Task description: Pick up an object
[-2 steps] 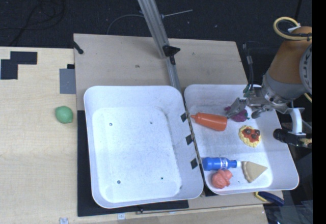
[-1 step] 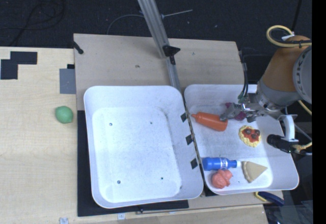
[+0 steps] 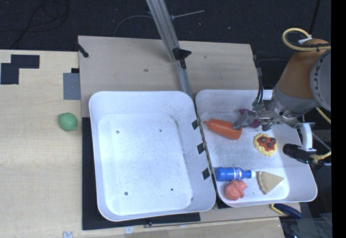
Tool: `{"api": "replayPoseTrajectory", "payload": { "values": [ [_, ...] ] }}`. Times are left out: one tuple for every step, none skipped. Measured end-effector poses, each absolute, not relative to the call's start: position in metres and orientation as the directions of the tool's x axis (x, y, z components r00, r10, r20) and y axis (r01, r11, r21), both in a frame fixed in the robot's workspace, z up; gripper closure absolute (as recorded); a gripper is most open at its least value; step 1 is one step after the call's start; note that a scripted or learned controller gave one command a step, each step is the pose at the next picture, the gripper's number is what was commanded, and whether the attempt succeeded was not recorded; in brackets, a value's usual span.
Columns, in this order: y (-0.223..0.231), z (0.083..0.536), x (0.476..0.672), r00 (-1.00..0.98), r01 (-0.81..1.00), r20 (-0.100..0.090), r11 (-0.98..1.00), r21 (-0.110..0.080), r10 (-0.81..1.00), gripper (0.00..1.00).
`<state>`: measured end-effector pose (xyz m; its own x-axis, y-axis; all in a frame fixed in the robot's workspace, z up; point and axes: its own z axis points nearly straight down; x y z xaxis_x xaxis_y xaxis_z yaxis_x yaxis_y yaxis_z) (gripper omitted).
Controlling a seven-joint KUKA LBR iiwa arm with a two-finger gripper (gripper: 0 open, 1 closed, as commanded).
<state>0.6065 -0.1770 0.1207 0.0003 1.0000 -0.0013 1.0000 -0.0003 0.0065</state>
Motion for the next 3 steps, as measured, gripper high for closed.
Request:
{"api": "replayPoseTrajectory", "payload": {
  "values": [
    [-0.177,0.133,0.608,0.001,1.000,-0.001,-0.001,0.010,1.000,1.00],
    [-0.170,0.180,0.604,0.000,1.000,-0.001,0.000,0.004,1.000,1.00],
    [-0.167,0.223,0.609,0.000,1.000,-0.001,0.000,0.004,1.000,1.00]
  ]
}}
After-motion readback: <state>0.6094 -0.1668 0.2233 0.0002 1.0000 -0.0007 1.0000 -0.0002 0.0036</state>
